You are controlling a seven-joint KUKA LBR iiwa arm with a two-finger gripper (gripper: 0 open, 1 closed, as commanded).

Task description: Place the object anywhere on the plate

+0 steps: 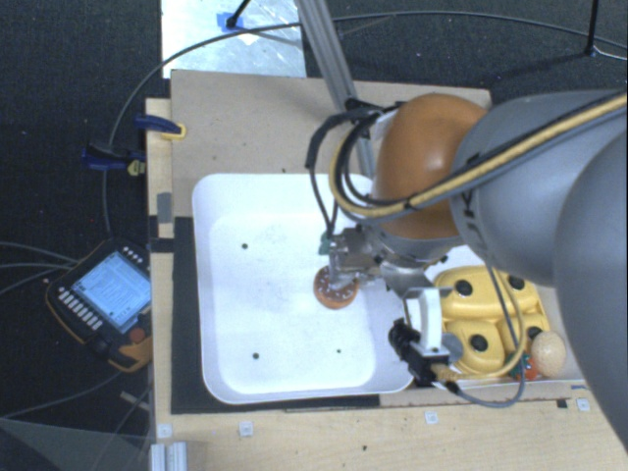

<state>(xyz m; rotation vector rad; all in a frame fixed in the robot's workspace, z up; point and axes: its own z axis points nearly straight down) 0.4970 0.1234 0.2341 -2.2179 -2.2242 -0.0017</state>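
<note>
The arm (530, 165) reaches in from the right, its orange band (422, 165) over the seam between the two bins. The jaws (343, 268) hang above the right part of the left bin (245, 263), directly over a small round brown object (336, 290) that lies on the bin floor; whether the jaws are wide or narrow, or touch it, I cannot tell. In the right bin (491, 386), partly hidden by the arm, sits a yellow plate (486, 327) with dark spots, and a pale ball (547, 353) rests beside it. A tablet (106, 297) lies left of the tabletop (245, 126).
</note>
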